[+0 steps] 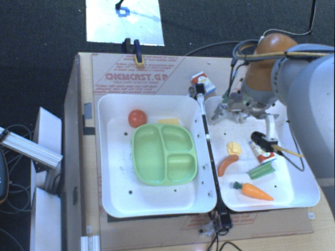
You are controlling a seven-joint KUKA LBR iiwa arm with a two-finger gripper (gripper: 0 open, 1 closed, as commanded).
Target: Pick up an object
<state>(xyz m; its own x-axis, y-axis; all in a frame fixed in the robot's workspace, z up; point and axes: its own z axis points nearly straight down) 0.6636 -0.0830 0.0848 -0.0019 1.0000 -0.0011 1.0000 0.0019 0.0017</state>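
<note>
My gripper [222, 112] hovers over the back left corner of the right bin [306, 192], close to the divider between the bins. No object shows between its tips. In the right bin lie a yellow piece [233, 148], a reddish sausage [227, 165], a green piece [261, 170], an orange carrot [253, 191] and a red and white tube [260, 153]. The left bin [112, 192] holds a green divided plate [164, 154], a red tomato [137, 118] and a flat yellow slice [168, 122].
A small red, white and blue carton [202, 82] stands just behind the bins near the divider. The bins rest on a cardboard sheet [136, 72]. The grey arm [309, 88] covers the right bin's back right part.
</note>
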